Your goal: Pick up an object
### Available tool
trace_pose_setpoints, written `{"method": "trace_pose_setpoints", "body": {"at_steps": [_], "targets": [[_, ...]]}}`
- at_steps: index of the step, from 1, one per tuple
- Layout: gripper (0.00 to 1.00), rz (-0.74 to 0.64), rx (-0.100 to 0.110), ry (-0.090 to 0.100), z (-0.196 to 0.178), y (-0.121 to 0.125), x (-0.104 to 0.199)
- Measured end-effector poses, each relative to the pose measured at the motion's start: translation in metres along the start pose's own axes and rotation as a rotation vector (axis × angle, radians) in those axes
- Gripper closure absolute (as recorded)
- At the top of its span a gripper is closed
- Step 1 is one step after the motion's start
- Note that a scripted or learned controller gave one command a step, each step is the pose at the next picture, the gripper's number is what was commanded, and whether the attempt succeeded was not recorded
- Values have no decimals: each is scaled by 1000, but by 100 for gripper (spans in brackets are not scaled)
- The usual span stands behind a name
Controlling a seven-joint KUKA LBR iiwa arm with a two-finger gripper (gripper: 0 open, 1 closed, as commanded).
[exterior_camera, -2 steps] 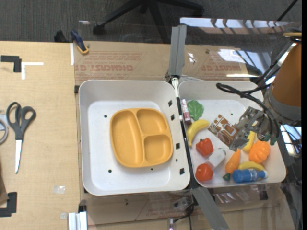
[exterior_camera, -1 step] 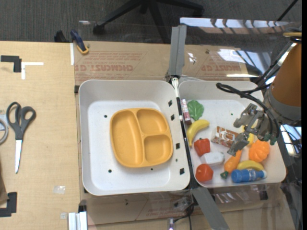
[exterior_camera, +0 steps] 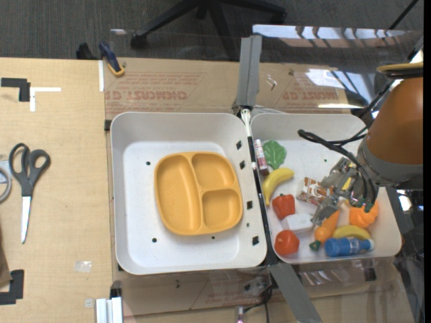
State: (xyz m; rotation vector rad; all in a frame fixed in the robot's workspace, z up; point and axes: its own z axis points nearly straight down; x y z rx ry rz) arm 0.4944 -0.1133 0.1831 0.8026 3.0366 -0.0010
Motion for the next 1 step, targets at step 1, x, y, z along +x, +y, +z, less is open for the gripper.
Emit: {"method": "trace_pose_setpoints", "body": {"at_steps": [1], "targets": [[0, 29, -2, -6, 77, 3, 10]]}}
